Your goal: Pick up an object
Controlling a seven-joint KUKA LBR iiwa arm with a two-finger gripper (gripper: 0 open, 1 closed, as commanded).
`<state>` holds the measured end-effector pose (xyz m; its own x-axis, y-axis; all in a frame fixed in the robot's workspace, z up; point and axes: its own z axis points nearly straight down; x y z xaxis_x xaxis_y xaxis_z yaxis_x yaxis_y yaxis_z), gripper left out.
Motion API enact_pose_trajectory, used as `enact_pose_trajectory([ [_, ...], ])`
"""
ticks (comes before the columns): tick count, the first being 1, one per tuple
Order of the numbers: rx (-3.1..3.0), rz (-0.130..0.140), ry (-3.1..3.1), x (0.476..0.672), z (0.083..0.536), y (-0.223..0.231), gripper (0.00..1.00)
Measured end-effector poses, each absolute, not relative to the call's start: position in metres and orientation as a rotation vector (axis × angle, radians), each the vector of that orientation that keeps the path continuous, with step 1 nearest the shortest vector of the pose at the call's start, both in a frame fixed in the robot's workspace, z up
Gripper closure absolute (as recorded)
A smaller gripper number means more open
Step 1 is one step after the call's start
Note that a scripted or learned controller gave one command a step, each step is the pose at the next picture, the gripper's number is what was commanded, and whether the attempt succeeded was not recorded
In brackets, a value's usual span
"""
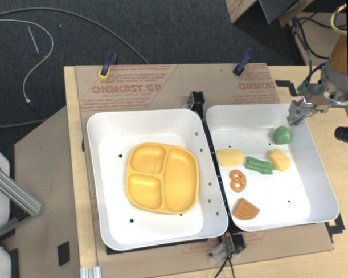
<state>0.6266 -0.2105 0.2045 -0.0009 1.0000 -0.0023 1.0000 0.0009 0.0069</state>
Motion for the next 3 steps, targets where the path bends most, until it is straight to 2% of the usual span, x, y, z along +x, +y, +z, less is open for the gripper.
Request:
enact_pose_trajectory([
  [1,2.217,0.004,2.219,0.628,0.229,-0.211,1.00],
  [2,2.216,0.001,2.228,0.616,0.239,-0.152,1.00],
  [3,2.218,0.001,2.232,0.607,0.227,-0.095,1.00],
])
